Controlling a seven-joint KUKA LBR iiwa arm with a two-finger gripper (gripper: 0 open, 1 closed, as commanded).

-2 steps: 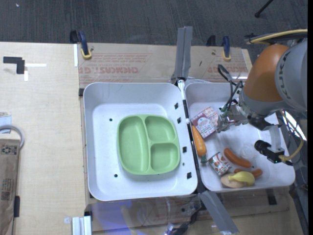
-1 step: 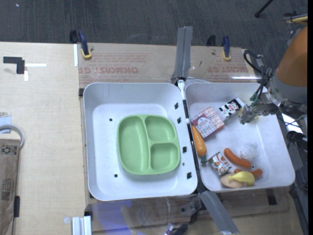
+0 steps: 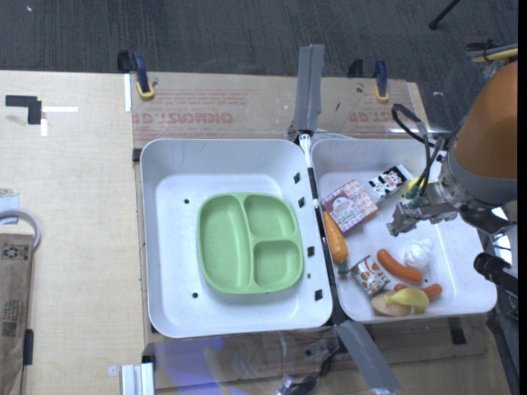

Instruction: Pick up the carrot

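The carrot [image 3: 333,236] lay along the left wall of the right bin [image 3: 461,303], tip pointing toward the far end, tucked tight against the divider between the two bins. That spot looked awkward: with the wall touching one flank, a finger would have little room on that side, so I judged a grasp across its width would need care.

The end effector [image 3: 409,216] hung over the middle of the right bin, well apart from the carrot, above a white crumpled object [image 3: 417,253]. Nothing sat between its fingers that I could make out, and whether they stood wide or narrow I could not tell from this slant.

Clutter crowded the bin. A pink snack packet [image 3: 349,205] lay just beyond the carrot's tip, a small can [image 3: 370,276] near its thick end, a sausage [image 3: 399,267] and a banana [image 3: 402,300] toward the near corner, and a black-and-white carton [image 3: 389,181] at the far side.

In the left bin [image 3: 165,220], a green divided plate [image 3: 249,243] sat centred, unused.

The pick had not yet begun, by my reading; the arm would need to travel left toward the divider first.
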